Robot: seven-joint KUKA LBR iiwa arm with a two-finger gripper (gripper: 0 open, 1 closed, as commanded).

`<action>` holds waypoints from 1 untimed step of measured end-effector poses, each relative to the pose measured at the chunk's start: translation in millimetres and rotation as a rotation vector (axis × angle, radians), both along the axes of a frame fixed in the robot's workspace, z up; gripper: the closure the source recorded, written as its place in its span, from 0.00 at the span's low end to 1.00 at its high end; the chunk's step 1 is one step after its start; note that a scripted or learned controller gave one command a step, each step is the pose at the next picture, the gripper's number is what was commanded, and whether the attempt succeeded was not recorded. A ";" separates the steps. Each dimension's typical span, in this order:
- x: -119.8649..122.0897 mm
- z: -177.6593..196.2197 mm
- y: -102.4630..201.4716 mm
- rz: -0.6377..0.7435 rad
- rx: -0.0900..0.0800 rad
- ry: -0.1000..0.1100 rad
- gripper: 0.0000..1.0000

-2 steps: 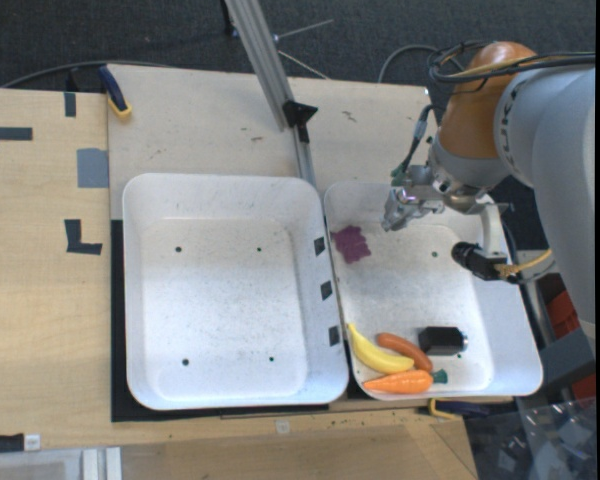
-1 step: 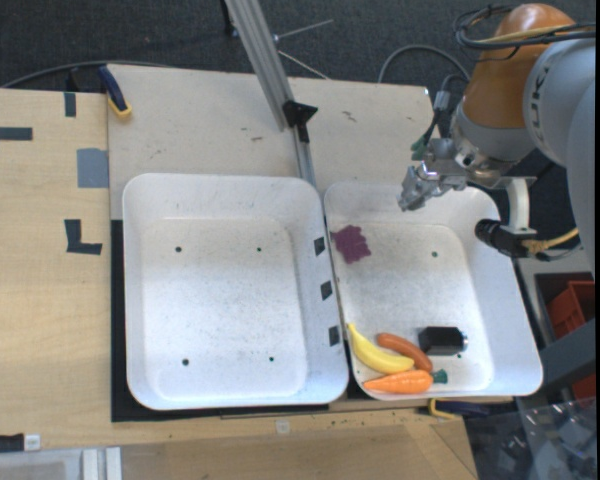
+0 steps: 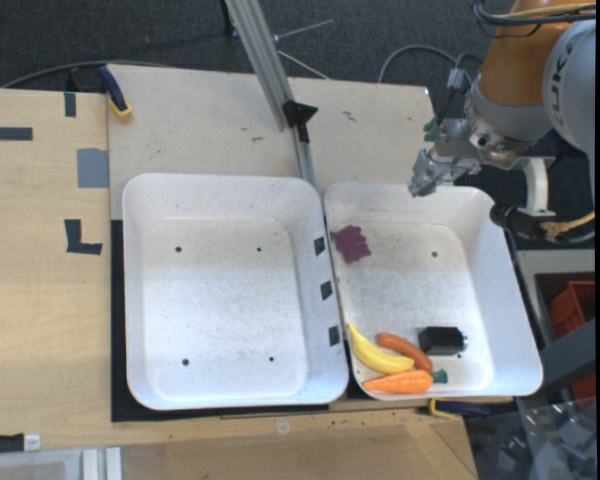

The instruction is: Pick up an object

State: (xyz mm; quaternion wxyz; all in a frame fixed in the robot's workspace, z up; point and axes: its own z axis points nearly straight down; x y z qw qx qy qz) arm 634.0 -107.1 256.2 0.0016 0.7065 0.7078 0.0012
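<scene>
Two bins: left bin [image 3: 220,193] and right bin [image 3: 480,268] are set side by side.
Right bin contents: purple piece [image 3: 351,243] at the far end; banana [image 3: 374,352], two carrots [image 3: 408,366] and black block [image 3: 442,340] clustered at the near end.
Gripper [image 3: 423,182]: hung over the right bin's far rim, nothing held; finger state cannot be told.

Even overhead light, soft shadows; the white bins [image 3: 220,193] glare slightly, and focus softens toward three o'clock.
</scene>
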 end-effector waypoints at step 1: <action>0.5 21.1 0.3 0.000 0.001 0.002 1.00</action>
